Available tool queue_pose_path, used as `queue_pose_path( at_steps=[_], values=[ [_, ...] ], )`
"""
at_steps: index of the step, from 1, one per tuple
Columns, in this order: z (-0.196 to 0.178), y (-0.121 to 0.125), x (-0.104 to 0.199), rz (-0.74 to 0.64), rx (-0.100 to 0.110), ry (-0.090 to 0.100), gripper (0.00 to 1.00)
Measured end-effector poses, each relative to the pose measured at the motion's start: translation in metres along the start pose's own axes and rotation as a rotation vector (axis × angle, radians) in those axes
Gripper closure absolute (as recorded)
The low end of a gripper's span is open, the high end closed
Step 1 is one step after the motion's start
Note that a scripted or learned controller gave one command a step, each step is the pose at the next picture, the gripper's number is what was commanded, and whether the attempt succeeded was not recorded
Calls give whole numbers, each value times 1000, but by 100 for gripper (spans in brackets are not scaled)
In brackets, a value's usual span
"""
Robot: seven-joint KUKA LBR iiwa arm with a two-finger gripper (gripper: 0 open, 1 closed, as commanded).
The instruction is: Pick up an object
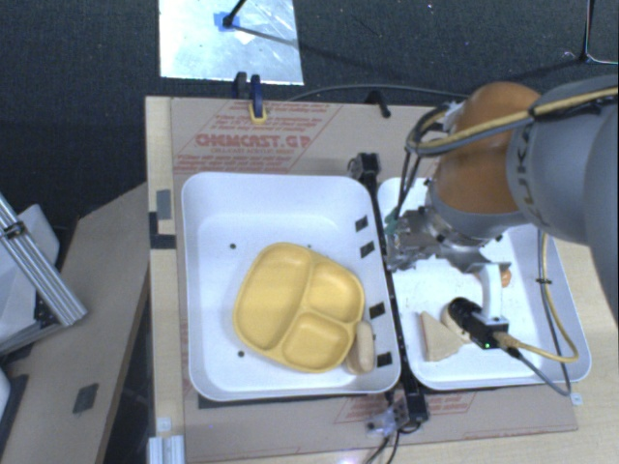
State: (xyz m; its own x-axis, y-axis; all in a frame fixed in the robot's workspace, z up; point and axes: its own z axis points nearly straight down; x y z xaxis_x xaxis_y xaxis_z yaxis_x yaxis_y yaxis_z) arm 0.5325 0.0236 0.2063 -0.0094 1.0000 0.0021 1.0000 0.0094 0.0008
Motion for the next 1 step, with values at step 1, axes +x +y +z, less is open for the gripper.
queue_pose_path(
  at_steps=[1],
  values=[
    [4, -8, 56, -1, 0, 0, 100]
  ],
)
